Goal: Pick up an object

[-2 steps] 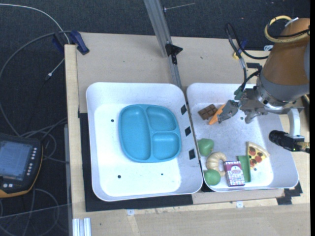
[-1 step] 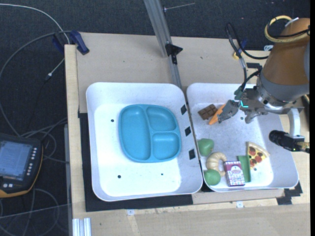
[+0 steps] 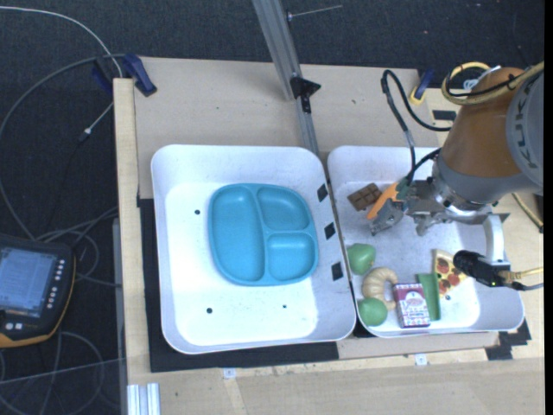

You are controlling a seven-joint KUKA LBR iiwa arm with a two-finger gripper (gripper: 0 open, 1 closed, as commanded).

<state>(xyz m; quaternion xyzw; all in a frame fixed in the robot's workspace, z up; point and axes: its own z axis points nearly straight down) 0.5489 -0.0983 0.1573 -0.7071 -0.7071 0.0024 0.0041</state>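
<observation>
My gripper (image 3: 406,221) hangs over the upper part of the right bin (image 3: 484,322), open, with nothing between its fingers. Just left of it lie an orange carrot-like piece (image 3: 383,201) and a brown waffle-like block (image 3: 362,196), the carrot close to the left finger (image 3: 388,218). Lower in the same bin sit a green pear (image 3: 360,255), a beige pastry (image 3: 378,279), a green round fruit (image 3: 372,310), a purple box (image 3: 412,306) and a pizza slice (image 3: 446,268).
The left bin (image 3: 186,318) holds a blue divided plate (image 3: 262,233). A grey pole (image 3: 278,33) slants down to the gap between the bins. Cables and a black part (image 3: 478,267) of the arm hang over the right bin's right side.
</observation>
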